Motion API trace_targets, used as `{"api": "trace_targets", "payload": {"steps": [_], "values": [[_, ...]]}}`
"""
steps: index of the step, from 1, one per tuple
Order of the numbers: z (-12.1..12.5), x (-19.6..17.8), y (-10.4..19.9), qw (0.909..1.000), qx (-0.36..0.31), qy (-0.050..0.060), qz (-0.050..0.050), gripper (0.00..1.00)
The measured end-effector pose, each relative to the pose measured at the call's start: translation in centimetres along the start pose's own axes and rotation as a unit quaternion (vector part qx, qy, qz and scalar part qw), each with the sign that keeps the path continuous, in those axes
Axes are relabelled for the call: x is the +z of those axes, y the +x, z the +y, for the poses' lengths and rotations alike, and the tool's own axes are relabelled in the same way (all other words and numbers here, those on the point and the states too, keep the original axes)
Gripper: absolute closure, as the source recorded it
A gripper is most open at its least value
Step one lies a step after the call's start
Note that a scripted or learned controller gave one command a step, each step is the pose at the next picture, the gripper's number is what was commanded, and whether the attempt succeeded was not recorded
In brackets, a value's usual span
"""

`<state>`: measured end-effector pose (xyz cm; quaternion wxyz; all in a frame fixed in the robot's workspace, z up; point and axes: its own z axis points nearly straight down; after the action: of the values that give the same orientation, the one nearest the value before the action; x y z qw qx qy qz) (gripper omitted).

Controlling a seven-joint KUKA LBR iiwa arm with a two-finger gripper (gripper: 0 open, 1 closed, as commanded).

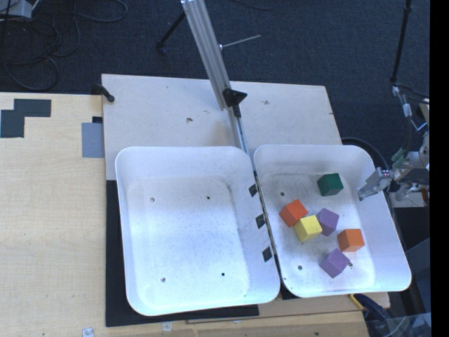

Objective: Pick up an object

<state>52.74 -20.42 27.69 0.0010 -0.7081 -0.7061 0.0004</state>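
Bench (287, 111): pale board bearing two shallow white bins side by side, with a slanted aluminium rail (209, 48) rising behind them.

Left bin (133, 188): the larger-looking tray, lying far from the fingers, across the divider between the bins.

Right bin (382, 265): the tray nearest the fingers; its right rim passes just below and beside them. All six blocks lie on its floor.

Gripper (379, 181): seen at the right rim of the right bin, a grey metal part reaching inward over the rim. Whether the fingers are open or closed cannot be told at this size and angle; nothing is seen between them.

Green block (330, 184): the block nearest the fingers, just inward of them, apart from the others.

Orange block (351, 240): below the fingers, toward the bin's near side, standing alone.

Lower purple block (334, 263): farther below the fingers, beyond the orange block.

Upper purple block (327, 221): inward and below the fingers, touching the yellow block.

Yellow block (307, 228): centre of the cluster, between the upper purple block and the red-orange block.

Red-orange block (293, 212): the block farthest inward from the fingers, touching the yellow block.
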Motion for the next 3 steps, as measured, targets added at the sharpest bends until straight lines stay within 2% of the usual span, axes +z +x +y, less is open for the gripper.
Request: {"api": "trace_targets", "payload": {"steps": [1, 2, 3], "values": [[4.5, 13.6, -0.4, 1.0000, -0.003, 0.004, 0.001, 0.00], [10.8, 18.9, -0.4, 1.0000, -0.003, -0.001, 0.000, 0.00], [10.6, 17.6, -0.4, 1.0000, -0.005, 0.001, -0.001, 1.00]]}}
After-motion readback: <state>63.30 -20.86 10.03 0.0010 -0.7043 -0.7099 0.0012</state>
